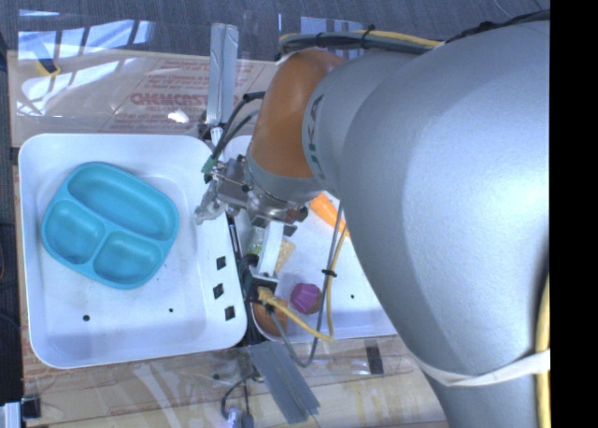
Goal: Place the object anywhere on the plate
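The surface is viewed by one fixed camera above, tilted down over the left bin and right bin. The arm is seen nearest, entering over the right edge.

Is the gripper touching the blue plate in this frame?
Apart. The camera view shows a strip of bare white floor of the left bin between the blue plate and the gripper, which is over the bins' shared edge.

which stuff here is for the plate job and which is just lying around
For the job:
- blue plate, in the left bin
- arm, reaching over the right bin

Lying about in the right bin (one may be the object to move; cannot tell which):
- purple thing
- orange thing
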`<state>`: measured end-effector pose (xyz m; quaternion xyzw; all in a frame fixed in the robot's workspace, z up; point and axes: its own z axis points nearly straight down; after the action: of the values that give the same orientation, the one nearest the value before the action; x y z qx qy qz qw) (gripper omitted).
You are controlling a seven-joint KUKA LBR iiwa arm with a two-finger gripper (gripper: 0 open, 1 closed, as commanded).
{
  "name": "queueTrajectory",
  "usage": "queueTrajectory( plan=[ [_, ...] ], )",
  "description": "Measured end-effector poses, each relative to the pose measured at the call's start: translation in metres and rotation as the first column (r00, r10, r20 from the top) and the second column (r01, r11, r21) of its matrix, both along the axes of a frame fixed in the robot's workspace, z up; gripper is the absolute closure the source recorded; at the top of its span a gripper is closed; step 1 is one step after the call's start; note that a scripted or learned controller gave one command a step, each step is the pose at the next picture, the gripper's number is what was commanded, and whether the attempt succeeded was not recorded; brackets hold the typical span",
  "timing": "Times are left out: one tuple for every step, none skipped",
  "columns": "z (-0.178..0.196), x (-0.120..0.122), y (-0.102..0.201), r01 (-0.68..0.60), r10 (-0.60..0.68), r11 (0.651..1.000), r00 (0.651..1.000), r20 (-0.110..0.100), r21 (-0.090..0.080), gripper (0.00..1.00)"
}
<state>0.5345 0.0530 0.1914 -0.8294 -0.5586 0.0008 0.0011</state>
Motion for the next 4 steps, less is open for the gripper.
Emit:
queueTrajectory(
  plan=[
    [-0.047,-0.003,0.039,0.074,-0.074,0.997,0.997,0.037,0.006,0.0],
    [-0.042,-0.006,0.039,0.069,-0.069,0.998,0.997,0.022,0.006,1.0],
    [0.015,0.039,0.051,0.303,-0.303,0.953,0.953,-0.002,-0.002,1.0],
    [0.008,0.086,0.088,0.381,-0.381,0.925,0.925,-0.002,-0.003,1.0]
  ],
)
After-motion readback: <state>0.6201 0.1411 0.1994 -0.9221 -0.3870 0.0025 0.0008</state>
